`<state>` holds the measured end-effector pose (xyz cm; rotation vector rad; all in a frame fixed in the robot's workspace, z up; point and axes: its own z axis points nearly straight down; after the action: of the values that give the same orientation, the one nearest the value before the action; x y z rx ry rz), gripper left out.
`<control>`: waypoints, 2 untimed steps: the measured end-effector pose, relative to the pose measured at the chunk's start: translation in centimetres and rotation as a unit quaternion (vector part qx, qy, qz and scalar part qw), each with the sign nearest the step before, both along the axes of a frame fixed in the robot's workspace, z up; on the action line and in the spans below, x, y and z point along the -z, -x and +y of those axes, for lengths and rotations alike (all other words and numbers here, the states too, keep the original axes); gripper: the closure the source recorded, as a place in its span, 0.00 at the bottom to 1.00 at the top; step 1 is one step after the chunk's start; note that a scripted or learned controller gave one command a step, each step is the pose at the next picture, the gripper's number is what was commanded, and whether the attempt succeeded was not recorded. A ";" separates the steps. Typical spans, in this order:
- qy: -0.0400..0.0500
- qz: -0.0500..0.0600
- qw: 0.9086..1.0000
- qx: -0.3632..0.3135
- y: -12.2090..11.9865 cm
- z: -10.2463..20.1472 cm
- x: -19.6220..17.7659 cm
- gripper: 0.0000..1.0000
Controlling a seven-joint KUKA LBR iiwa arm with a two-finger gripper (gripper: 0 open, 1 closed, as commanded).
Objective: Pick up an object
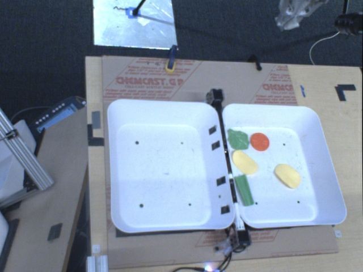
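The right bin (pixel 323 152) holds several small objects. A green leaf-like piece (pixel 238 139) lies next to a red-orange disc (pixel 260 141) near its back left. Just in front of them is a yellow oval (pixel 244 162), and a second yellow oval (pixel 287 175) lies further right. A green stick (pixel 244 189) rests along the bin's left wall. My gripper (pixel 294 10) hangs high at the top right, beyond the bench's far edge and well away from both bins, with nothing seen in it.
The left bin (pixel 164 163) sits beside the right one on a cardboard sheet (pixel 187 78). A silvery sheet (pixel 134 16) lies on the floor at the back. An aluminium rail (pixel 22 157) and a grey device (pixel 57 115) stand at the left.
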<state>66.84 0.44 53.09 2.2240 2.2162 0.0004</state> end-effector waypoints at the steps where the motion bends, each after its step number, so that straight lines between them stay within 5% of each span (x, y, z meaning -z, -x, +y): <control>1: -0.001 0.000 1.000 -0.005 1.6 2.9 -0.5 1.00; 2: 0.000 -0.001 1.000 -0.001 0.3 -1.2 -0.5 1.00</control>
<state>66.52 -0.78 53.55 2.2200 2.2180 0.0030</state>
